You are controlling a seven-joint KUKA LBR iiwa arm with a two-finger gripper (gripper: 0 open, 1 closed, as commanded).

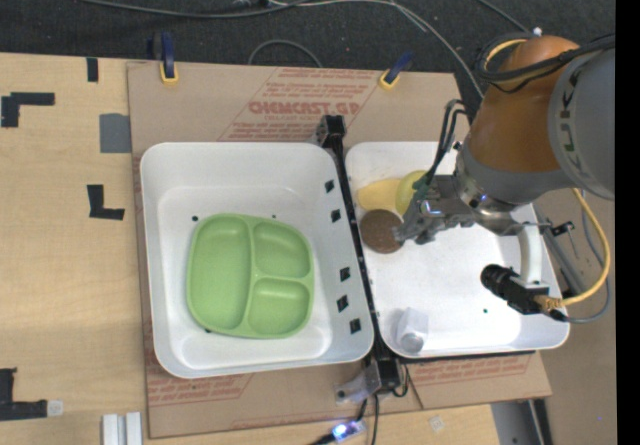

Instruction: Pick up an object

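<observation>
In the right bin (470, 318), a brown round object (381, 231) lies near the left wall. A yellow object (378, 195) lies just above it, beside a yellow-green one (411, 189). A small clear cup-like item (408, 328) sits near the bin's front edge. My gripper (418, 224) is low in this bin, right next to the brown object and below the yellow-green one. The grey and orange wrist (520, 133) hides much of it from above.
The left bin (165, 183) holds a green divided plate (251, 275). Black clips line the wall between the bins (345, 233). A black part with a yellow cable (515, 288) hangs off the arm over the right bin. Cables run across the dark floor behind.
</observation>
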